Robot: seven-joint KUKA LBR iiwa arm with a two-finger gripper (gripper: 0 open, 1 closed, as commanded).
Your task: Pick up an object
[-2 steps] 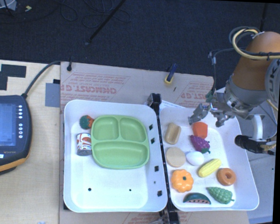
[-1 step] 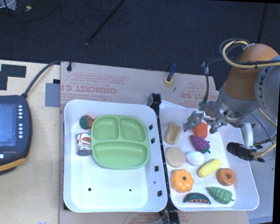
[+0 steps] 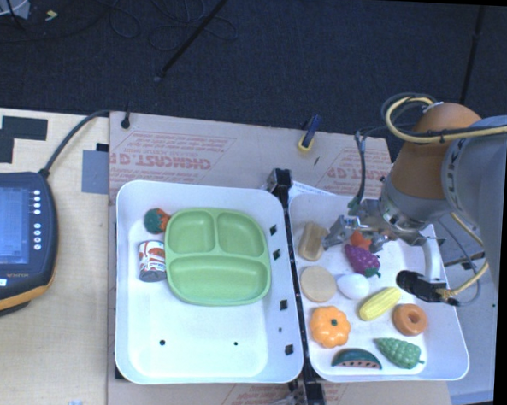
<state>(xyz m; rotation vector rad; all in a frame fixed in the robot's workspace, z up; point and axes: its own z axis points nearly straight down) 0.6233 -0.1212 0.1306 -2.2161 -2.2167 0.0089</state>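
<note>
My gripper (image 3: 355, 233) hangs low over the upper part of the right bin (image 3: 449, 368), reaching in from the right. A small orange toy (image 3: 360, 241) lies directly under it, and purple grapes (image 3: 363, 261) sit just below that. Around them lie a tan bread piece (image 3: 311, 241), a round biscuit (image 3: 319, 284), a white egg (image 3: 351, 285), a corn cob (image 3: 378, 303), a donut (image 3: 410, 319), an orange pumpkin (image 3: 330, 325), a watermelon slice (image 3: 356, 359) and a green knobbly toy (image 3: 398, 353).
The left bin (image 3: 193, 348) holds a green divided plate (image 3: 218, 257), a small can (image 3: 152, 260) and an orange-green toy (image 3: 156, 220). A black part with cables (image 3: 421, 287) juts from the arm over the right bin. A control pendant (image 3: 7, 242) lies at the far left.
</note>
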